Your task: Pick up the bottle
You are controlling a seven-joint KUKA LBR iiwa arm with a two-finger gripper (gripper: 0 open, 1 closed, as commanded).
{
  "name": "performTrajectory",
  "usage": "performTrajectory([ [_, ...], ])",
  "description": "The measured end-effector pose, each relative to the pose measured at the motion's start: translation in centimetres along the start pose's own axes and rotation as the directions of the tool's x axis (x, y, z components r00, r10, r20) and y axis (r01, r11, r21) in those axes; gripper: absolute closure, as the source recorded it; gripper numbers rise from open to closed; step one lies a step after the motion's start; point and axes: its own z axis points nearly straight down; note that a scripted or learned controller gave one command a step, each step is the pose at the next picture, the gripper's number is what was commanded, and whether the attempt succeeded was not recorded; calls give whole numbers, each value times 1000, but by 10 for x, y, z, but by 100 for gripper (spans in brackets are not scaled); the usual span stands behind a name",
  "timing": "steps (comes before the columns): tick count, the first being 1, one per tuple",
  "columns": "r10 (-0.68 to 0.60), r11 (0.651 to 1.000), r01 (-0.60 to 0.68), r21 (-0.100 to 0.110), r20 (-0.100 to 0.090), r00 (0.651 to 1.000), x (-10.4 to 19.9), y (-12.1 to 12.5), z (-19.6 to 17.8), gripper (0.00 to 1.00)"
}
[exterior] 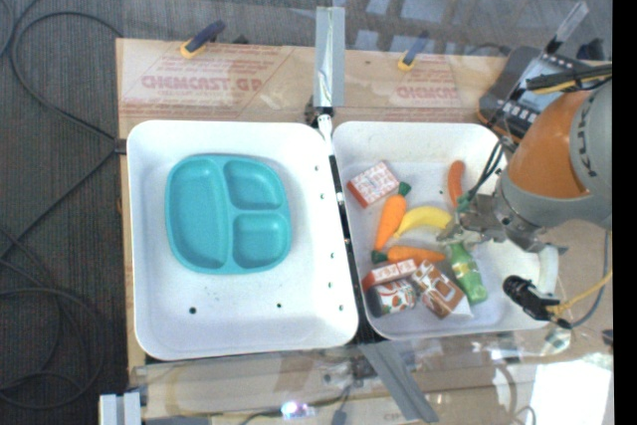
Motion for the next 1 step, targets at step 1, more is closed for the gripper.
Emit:
performTrajectory([
  [1,110,994,-110,10,6,994,20,0,-116,100],
])
